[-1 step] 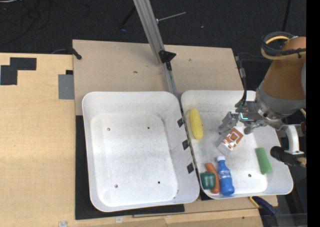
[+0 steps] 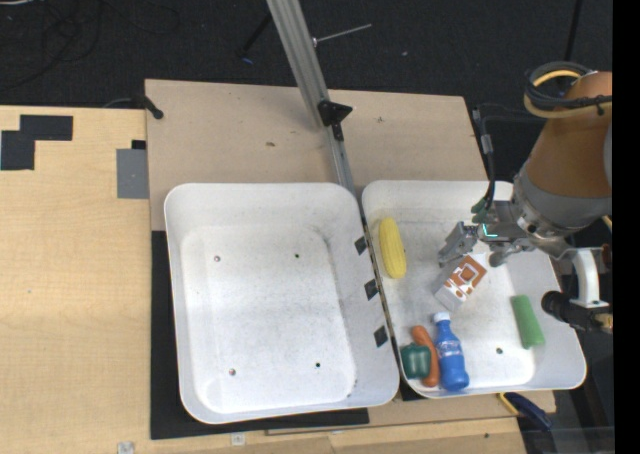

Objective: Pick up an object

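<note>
Grey metal fingers of the hand (image 2: 474, 245) hang low over the right bin (image 2: 560, 374), spread fairly wide, with nothing clearly between them. Just below the hand, at about five o'clock from it, lies a small carton (image 2: 462, 279), white with orange-brown print, tilted on the bin floor; whether a fingertip touches it I cannot tell. It is probably the thing to take. It looks like thin card: light, boxy, likely to dent under a hard squeeze, and best pinched across its two flat faces.

Farther out in the same bin, at nine o'clock from the hand, a yellow corn cob (image 2: 391, 247) lies by the wall, bumpy and rounded, apt to roll. At six o'clock, a blue bottle (image 2: 451, 353) with a white label looks like smooth, slippery plastic. Beside it sit an orange carrot (image 2: 427, 356) and a green pepper (image 2: 414, 360). At four o'clock lies a green block (image 2: 528, 321), stiff-looking and straight-edged. The left bin (image 2: 200, 204) sits alongside on the pale wooden surface (image 2: 70, 272).
</note>
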Available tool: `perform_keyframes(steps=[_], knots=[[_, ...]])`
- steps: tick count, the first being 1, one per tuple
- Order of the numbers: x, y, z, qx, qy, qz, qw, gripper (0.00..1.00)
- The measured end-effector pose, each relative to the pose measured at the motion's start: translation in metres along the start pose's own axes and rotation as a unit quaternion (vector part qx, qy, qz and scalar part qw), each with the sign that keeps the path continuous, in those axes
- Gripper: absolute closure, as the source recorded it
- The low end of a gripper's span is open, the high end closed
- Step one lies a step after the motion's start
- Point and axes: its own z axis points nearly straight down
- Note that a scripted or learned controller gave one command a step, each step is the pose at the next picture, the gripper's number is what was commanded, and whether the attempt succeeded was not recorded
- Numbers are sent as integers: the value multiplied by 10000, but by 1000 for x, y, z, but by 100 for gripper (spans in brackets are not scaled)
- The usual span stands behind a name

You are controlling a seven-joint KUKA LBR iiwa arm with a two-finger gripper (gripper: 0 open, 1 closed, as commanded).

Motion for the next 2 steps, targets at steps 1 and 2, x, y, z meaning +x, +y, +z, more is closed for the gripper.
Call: perform_keyframes(steps=[1,2], knots=[[-3,3,62,31,4,-8,10000,0],[-5,9,92,-98,-36,5,9999,0]])
